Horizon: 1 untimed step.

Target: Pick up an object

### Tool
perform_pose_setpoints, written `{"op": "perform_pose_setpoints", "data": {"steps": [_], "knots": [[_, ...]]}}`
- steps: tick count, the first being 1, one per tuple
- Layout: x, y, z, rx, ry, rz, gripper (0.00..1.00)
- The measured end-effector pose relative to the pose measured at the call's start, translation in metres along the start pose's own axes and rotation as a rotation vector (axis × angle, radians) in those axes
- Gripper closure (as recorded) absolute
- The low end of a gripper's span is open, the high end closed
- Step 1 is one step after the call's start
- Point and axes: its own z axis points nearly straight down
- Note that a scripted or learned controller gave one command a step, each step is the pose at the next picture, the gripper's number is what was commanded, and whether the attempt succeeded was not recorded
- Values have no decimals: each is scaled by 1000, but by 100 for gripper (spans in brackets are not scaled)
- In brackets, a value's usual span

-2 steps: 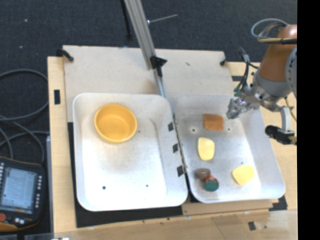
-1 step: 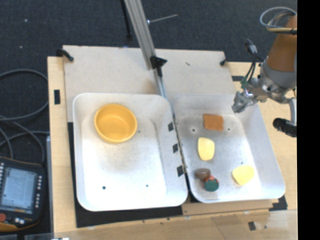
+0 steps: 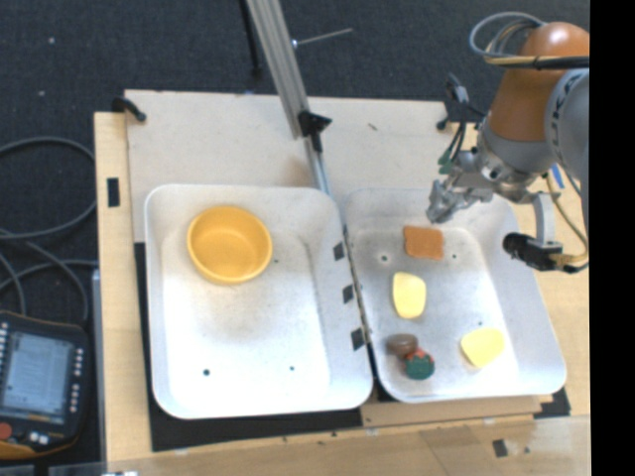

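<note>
On the tabletop, two white bins are sitting over dark carpet; at two o'clock the gripper is hovering, its opening impossible to tell.

A slanted metal pole stands behind the bins. On the dark floor at the left, a pendant with a screen lies, and grey cables curl near it.

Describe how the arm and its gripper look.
The arm is grey, with a rounded orange band above the wrist. Thin light cables loop over its top and more run along the wrist. The gripper is small, grey and metallic. A black fitting juts out beside the wrist.
</note>
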Motion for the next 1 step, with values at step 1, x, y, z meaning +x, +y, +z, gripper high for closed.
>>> {"op": "perform_pose_setpoints", "data": {"steps": [1], "knots": [[44,10,-1,-2,0,0,100]]}}
